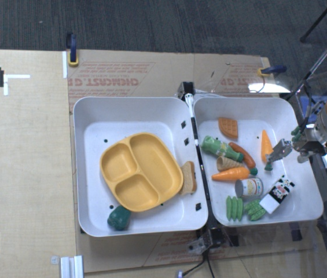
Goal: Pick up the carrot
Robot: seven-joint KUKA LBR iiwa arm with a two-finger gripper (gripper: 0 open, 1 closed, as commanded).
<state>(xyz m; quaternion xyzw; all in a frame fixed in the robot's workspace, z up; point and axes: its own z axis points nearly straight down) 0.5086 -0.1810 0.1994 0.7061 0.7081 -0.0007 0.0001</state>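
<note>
Carrot [231, 174] pickup is judged to be at the approach step, since the carrot is seen lying flat mid-bin in the right bin [300, 213] (beside a small can [249, 187]) while the spread, empty claw [277, 153] must be brought left and lowered.

Two white bins sit side by side on the desk [24, 155]. The left bin [88, 120] holds a yellow divided plate [142, 171], a slice of bread [188, 177] at its 3 o'clock edge and a green round item [118, 218] at 7 o'clock. In the right bin [250, 110], the carrot [231, 175] lies near the middle, beside a can [249, 187]. The end effector [278, 153] hangs at the carrot's 2 o'clock, apart from it.
</note>
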